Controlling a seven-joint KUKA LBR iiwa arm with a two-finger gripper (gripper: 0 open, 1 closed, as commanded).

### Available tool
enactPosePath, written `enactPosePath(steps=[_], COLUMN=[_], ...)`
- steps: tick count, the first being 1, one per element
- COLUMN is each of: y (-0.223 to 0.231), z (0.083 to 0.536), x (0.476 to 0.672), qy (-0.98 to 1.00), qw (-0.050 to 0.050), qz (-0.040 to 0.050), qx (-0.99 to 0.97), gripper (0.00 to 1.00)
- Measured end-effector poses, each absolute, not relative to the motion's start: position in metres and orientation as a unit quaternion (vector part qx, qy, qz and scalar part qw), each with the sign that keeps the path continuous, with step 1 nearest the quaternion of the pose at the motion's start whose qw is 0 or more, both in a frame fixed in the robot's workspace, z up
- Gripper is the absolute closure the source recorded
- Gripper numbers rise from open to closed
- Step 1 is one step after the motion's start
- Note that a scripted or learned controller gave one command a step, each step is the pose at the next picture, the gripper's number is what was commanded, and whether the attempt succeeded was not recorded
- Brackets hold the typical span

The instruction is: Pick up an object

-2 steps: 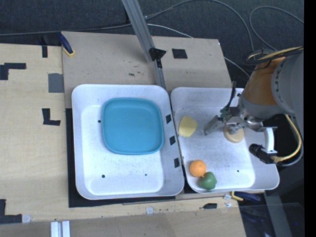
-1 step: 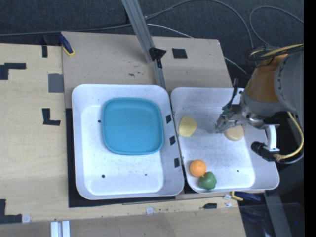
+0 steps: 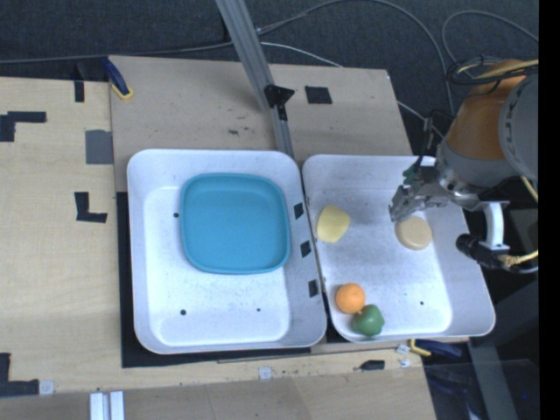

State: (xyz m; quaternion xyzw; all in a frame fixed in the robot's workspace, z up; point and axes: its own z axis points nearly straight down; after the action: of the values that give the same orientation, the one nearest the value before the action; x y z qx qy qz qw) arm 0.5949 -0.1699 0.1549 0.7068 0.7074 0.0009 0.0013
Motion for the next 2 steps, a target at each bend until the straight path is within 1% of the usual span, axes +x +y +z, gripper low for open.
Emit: enactPosePath(steps=[1, 2], y=[-0.163, -0.163], z=[0.2, 0.252], x=[0.6, 0.6], qy=[0.708, 0.707], qw=[0.001, 0.002], qz=[0.0009, 0.0011], qx=[0.707, 0.707], gripper=[1.0, 1.0])
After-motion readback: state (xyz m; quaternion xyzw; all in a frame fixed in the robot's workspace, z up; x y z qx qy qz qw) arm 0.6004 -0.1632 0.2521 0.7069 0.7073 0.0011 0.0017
